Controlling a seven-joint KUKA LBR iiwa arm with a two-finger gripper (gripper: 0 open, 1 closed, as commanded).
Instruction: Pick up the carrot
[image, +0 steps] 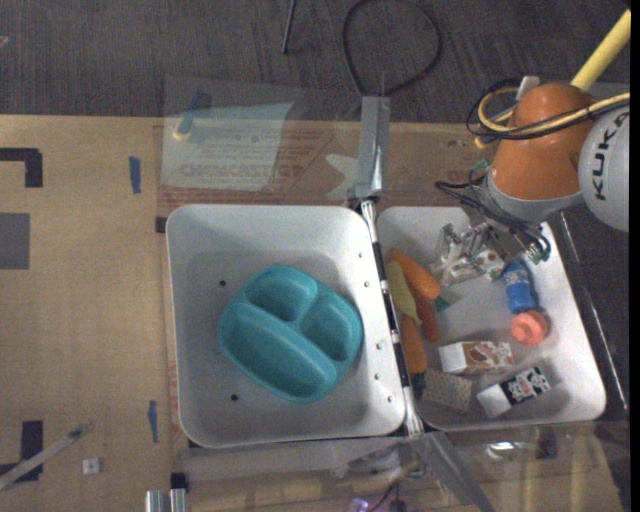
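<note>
1. One carrot (413, 345), probably a light, stiff, smooth toy, lies along the left wall of the right bin (585, 385), beside a banana (401, 288) and another orange piece (417, 276); mid-length looks the best hold.
2. The gripper (462, 252) hangs over the bin's upper part, near the carrot, fingers apparently parted and holding nothing.
3. The arm's orange band (540, 135) sits above it.

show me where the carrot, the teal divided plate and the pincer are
carrot (414, 276): camera view, on the middle of its orange body in the right bin.
teal divided plate (290, 331): camera view, on the ridge between its compartments, left bin.
pincer (462, 252): camera view, midway between its fingertips, over the right bin.
</note>
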